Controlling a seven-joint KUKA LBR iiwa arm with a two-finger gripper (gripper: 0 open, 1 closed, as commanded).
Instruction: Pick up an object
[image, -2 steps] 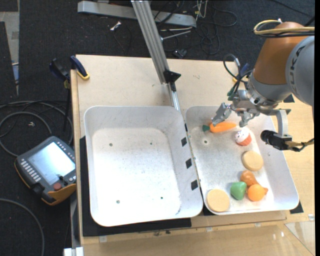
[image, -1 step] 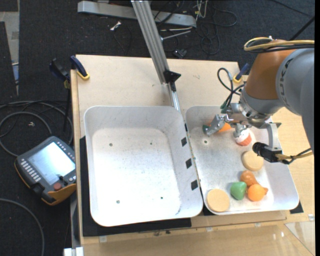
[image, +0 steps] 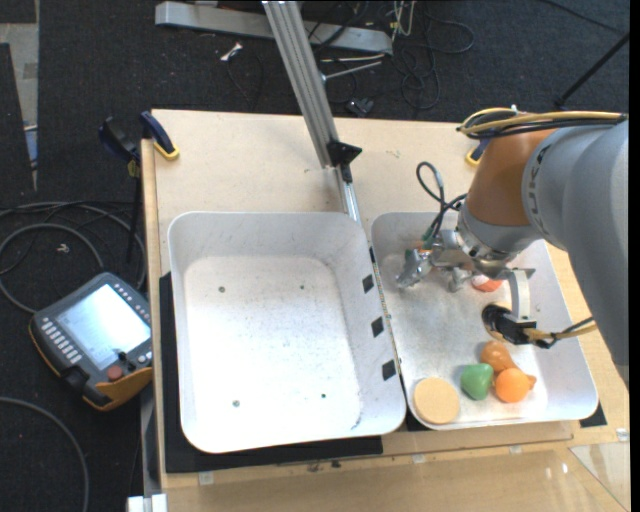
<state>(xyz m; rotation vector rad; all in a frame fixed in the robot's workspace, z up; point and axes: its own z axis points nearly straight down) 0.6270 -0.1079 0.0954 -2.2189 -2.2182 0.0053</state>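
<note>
Camera view has the arm (image: 545, 185) reaching in over the right bin (image: 430, 330), gripper (image: 432, 265) low near its far end; whether it is apart or together cannot be told. Down at the near end sit a tan disc (image: 437, 399), a green object (image: 477, 380) and an orange object (image: 512, 385), clustered together. Left bin (image: 262, 330) lies alongside.

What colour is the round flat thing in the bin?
Tan, like a biscuit; the camera view shows it.

Two white bins sitting side by side: left bin (image: 265, 330), right bin (image: 560, 385). Right bin holding one tan disc (image: 437, 399), one green piece (image: 477, 381), two orange pieces (image: 513, 385) (image: 496, 354), one reddish piece (image: 487, 284) partly hidden under the arm.
</note>
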